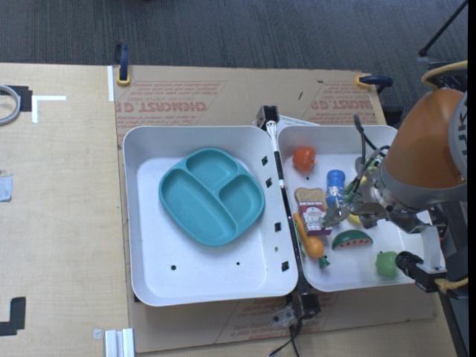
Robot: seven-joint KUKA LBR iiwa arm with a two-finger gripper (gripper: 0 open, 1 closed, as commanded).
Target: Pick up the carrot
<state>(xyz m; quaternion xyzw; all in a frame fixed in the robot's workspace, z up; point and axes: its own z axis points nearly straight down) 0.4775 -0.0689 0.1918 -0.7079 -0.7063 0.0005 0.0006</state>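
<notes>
Lying in the left bin (141,222), one teal divided plate (212,195) was seen. One carrot (309,238) was found against the right bin's (387,280) left wall, just left of the gripper (343,210), whose opening could not be judged.

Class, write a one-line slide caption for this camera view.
Arm's gripper hovers in the right bin near the carrot by its left wall; teal plate in the left bin.
</notes>
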